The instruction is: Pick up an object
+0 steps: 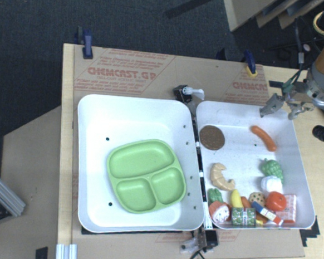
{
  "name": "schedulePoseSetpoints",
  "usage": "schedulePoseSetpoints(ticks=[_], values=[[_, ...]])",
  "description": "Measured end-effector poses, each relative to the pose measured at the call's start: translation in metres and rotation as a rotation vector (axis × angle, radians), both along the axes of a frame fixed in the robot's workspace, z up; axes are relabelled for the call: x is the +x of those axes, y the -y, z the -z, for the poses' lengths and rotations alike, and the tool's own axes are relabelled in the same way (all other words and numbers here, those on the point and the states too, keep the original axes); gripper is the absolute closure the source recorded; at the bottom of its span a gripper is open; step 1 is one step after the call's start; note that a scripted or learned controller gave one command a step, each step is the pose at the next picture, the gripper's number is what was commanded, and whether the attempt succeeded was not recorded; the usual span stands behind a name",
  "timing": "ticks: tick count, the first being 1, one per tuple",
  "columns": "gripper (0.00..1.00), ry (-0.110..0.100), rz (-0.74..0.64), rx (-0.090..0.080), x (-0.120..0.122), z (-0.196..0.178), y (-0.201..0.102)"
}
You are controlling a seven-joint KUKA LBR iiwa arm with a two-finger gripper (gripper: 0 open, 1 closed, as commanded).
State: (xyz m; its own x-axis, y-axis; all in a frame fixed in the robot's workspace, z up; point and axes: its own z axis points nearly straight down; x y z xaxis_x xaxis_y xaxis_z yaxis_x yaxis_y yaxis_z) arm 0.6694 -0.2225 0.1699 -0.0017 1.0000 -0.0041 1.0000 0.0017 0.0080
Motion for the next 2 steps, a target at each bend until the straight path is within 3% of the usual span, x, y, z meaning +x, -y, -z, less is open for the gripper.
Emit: schedulePoseSetpoints(ticks=[1, 2], values=[[0.0, -0.015, 0.001, 0.007, -0.004, 0.053, -0.008], [0.0, -0.012, 0.0, 0.006, -0.012, 0.059, -0.03]])
